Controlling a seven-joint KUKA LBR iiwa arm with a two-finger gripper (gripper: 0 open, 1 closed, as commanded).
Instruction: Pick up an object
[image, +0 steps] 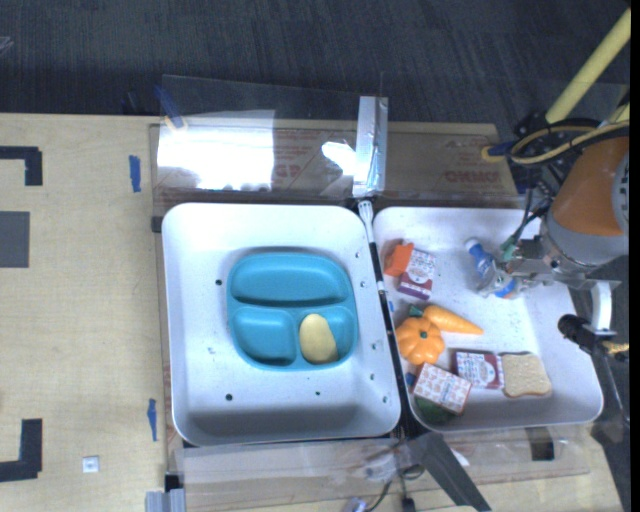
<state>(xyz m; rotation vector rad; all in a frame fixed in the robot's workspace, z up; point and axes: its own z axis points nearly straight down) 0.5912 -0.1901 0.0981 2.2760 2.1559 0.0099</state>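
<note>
Toy carrot (452, 321) lies beside unreadable printed cartons (417, 274); gripper (497, 268) state: cannot tell.

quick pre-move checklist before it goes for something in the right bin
1. End effector is over the right bin, in its upper part: ok.
2. Nothing seen between its fingers: cannot tell, it is too blurred.
3. Carrot lies free on top and is not pinned: ok.
4. Pumpkin touches the carrot and crowds the bin divider: not ok for a clean grasp.
5. Bread slice lies flat near the bin's lower right corner with space on its right: ok.
6. Blue tray in the left bin already holds a yellow piece, with two compartments open: ok.
</note>
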